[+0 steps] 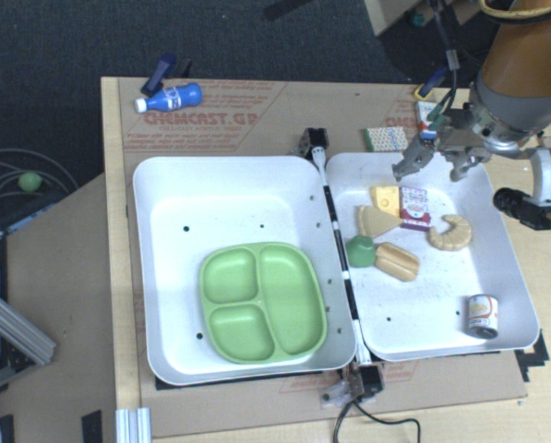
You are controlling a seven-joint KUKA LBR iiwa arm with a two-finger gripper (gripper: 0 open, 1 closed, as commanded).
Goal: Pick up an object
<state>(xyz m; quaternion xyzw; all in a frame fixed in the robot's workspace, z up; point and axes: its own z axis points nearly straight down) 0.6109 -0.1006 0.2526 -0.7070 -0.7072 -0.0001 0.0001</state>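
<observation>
Camera view: two-finger gripper point(438, 160), fingers spread, empty, above right white bin's point(510, 275) twelve-o'clock rim. At six o'clock below: red-and-white small carton point(414, 205), likely light, rigid; grasp across narrow sides. Beside it, yellow cheese wedge point(384, 197).

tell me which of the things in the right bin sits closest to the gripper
The red and white packet, just below the open gripper. The croissant, cheese wedges, bread roll and can lie farther down the right bin.

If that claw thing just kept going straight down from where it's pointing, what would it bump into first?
Probably the red and white packet in the right bin, just below the open end effector; depth is hard to judge, so it might land on bare bin floor beside it.
</observation>
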